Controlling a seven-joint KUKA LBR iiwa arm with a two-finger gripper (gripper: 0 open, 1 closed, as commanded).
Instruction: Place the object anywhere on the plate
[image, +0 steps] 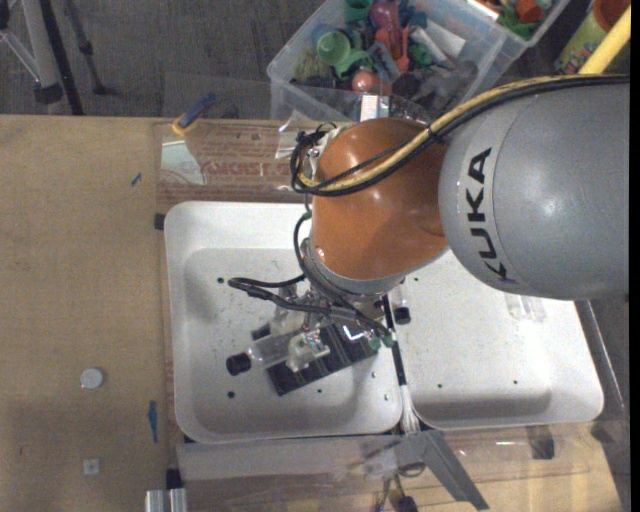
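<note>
Wooden bench (80, 250) bears 2 white bins (195, 300); toy tub (400, 50) behind.

bench (70, 250) | two white bins (190, 300) side by side | small grey disc (91, 378)

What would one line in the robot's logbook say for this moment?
arm: over left bin | gripper: low in bin | plate, object: can't tell

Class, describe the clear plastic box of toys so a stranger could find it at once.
Start from the two white bins on the wooden bench, then look beyond their far edge. The clear plastic box sits there, tilted, above the arm's orange band. It alone is see-through and packed with bright green, pink and orange toys.
</note>
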